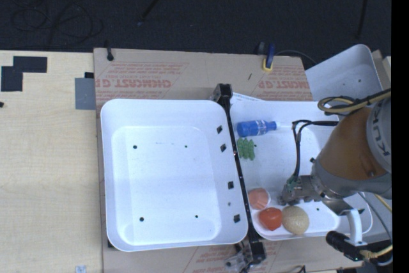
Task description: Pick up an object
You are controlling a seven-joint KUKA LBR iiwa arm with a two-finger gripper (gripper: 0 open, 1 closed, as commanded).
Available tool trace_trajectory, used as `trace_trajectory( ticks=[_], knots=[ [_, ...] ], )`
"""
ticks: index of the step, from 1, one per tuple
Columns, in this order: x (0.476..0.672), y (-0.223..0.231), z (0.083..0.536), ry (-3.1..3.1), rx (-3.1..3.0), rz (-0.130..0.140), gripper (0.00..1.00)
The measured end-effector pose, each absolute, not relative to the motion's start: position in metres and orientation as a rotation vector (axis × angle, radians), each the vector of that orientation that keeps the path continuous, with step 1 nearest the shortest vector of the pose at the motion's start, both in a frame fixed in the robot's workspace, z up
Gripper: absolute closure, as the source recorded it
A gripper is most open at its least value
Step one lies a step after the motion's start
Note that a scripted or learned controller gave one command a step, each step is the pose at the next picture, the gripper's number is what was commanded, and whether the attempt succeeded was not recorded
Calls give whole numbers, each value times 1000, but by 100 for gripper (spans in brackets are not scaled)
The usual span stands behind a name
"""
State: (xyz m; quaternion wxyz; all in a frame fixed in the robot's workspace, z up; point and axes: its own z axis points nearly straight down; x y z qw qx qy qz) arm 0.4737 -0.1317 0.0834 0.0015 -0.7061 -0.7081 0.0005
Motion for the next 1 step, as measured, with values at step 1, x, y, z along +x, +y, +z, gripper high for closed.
trace_trajectory(
  ticks=[1],
  knots=[
    [477, -88, 90, -2227, -2247, 8, 100]
  ],
)
